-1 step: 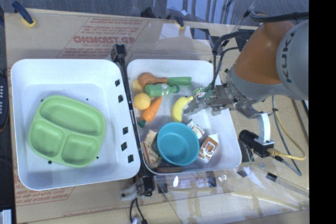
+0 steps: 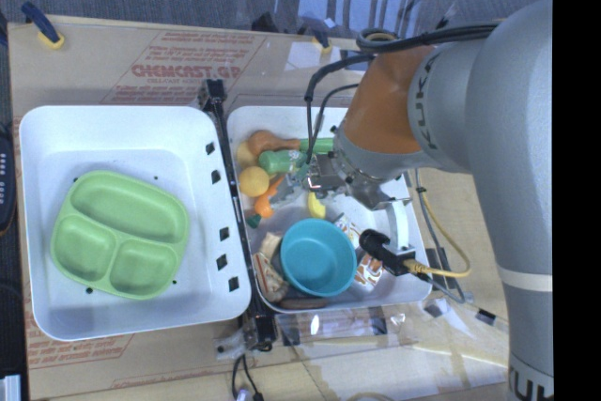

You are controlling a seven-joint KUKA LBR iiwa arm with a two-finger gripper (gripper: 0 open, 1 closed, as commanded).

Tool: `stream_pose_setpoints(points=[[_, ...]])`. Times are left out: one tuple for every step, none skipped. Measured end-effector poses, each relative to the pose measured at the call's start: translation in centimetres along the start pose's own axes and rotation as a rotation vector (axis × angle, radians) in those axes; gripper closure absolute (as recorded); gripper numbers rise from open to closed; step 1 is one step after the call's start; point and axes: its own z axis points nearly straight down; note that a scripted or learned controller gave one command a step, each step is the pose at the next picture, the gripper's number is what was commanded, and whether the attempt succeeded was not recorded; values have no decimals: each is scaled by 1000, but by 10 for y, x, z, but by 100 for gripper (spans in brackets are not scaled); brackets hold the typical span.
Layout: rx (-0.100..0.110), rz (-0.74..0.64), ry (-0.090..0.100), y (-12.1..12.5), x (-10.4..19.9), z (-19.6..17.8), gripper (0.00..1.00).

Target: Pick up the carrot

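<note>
Zero progress by looks of it: carrot [image 2: 261, 143] lying at far-left corner of right bin [image 2: 413, 294], beside lemon [image 2: 253, 180]. Claw [image 2: 315, 180] hovering mid-bin, can't tell its state, grab left to do

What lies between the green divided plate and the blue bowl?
In the camera view, between the green divided plate and the blue bowl lie bare white floor of the left bin and the two bins' adjoining walls, with black clips along them.
</note>
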Motion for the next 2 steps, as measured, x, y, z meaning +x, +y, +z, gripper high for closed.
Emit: stream_pose_setpoints(points=[[-5,-182,-3,45,-8,68,0],[-3,-189,-5,45,-8,56,100]])
